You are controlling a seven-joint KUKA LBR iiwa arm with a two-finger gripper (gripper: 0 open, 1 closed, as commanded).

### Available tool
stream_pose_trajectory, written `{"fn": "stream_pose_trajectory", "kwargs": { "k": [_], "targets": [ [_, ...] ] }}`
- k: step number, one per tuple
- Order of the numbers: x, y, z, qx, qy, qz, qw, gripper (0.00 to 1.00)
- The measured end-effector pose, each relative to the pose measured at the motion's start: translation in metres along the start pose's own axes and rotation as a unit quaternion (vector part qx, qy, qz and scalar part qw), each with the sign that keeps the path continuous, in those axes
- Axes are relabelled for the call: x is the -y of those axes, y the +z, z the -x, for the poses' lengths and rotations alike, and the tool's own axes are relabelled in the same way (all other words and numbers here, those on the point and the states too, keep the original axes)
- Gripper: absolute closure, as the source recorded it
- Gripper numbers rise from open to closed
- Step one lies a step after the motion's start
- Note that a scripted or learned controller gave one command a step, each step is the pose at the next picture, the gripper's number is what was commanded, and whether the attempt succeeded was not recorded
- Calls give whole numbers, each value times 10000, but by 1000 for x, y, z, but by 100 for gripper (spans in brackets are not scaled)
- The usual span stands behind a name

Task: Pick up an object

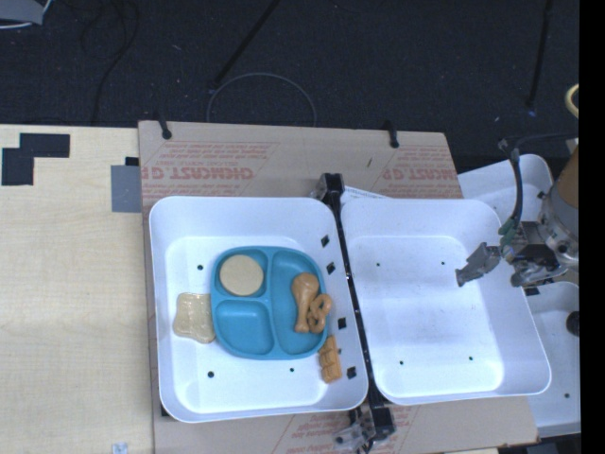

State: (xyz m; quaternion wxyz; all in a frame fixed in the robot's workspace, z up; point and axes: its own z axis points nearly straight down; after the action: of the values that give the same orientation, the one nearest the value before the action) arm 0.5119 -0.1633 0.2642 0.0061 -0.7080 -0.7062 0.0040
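Note:
In the left bin lies a blue divided plate. A round tan biscuit rests in its upper left compartment and a knobbly tan pastry in its right one. A pale bread slice sits on the bin floor against the plate's left edge. A small brown piece lies by the plate's lower right corner. My gripper hangs over the right rim of the right bin, far from all of these, open with nothing between its fingers.
A black clamp bar runs between the two bins. Both stand on a cardboard sheet on the bench. Cables trail beside the wrist at the right.

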Motion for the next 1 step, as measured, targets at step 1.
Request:
{"fn": "stream_pose_trajectory", "kwargs": {
  "k": [1],
  "targets": [
    [-2, -6, 0, 10, -11, 55, 10000, 0]
  ]
}}
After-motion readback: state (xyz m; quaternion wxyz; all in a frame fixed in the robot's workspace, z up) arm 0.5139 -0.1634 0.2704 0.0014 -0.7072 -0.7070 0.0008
